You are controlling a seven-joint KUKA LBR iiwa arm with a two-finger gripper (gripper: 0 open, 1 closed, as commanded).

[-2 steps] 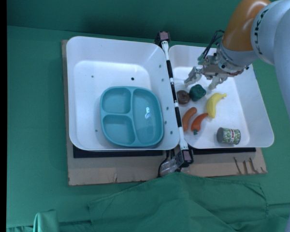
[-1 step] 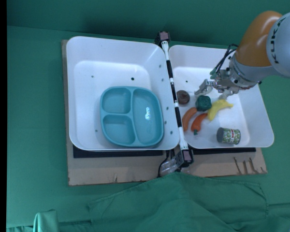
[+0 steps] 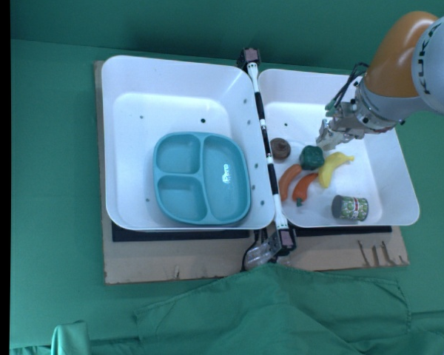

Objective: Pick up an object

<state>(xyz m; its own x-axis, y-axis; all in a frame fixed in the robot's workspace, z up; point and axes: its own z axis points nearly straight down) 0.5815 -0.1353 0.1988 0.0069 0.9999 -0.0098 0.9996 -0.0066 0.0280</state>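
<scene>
From my remote seat I have the two-finger gripper [image 3: 330, 137] low over the right-hand shallow white plastic bin [image 3: 399, 176], its tip just above and slightly right of the dark green, lumpy pepper-like toy [image 3: 311, 157]; I cannot tell whether its fingers are parted or closed, as they blur together against the bin floor. I judge the likeliest target to be either that green toy or the yellow plastic banana [image 3: 334, 168] touching its right side. The banana's long axis runs diagonally, its upper end pointing up and to the right, its lower end down and to the left toward the two orange carrot-shaped toys [image 3: 297, 182]. The danger I see is crowding: the green toy, banana and carrots lie packed together, so a descent could land a finger on top of one piece instead of beside it, or nudge the banana away. A grasp along the banana's length, not across it, would likely slip off. The small brown round toy [image 3: 280, 149] and the green-labelled tin can on its side [image 3: 351, 208] lie apart from this cluster, and the teal divided plate [image 3: 201, 177] sits in the left white bin [image 3: 126, 87].
</scene>
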